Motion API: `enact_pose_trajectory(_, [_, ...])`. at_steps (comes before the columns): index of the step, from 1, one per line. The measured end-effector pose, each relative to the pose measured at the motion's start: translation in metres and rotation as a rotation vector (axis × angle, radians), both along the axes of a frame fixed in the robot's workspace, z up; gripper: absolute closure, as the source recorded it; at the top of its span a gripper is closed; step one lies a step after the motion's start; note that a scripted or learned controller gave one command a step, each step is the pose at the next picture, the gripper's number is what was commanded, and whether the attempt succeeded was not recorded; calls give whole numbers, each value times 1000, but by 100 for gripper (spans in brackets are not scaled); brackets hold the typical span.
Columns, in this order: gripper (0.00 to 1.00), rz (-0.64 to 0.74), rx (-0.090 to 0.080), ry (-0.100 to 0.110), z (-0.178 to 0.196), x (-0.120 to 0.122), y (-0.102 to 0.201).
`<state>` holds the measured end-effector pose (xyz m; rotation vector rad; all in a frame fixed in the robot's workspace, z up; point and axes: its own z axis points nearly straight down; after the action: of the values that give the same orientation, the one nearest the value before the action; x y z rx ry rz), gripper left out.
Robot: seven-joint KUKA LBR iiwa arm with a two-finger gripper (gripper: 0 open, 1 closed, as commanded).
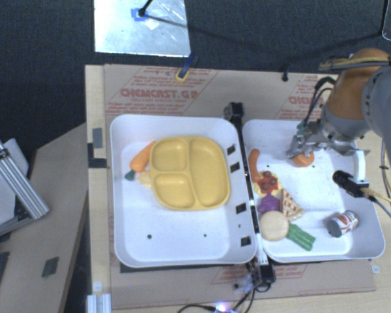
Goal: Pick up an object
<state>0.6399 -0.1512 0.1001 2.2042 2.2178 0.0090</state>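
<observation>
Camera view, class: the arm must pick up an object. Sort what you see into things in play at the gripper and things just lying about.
In play: gripper; small orange object beneath it.

Lying about: yellow divided plate, carrot, pizza slice, can.

Dark carpet floor, tan bench, shiny metal sheet

grey arm, orange band; metallic tool

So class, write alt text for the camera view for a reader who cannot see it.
The gripper is down over a small orange object in the right bin. The left bin holds a yellow divided plate beside a toy carrot.
</observation>
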Motion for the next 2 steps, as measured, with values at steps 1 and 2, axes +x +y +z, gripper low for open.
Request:
enact_pose_trajectory(1, [100,-2,5,10,58,10,-2])
enact_pose_trajectory(2, [100,-2,5,9,121,10,-8])
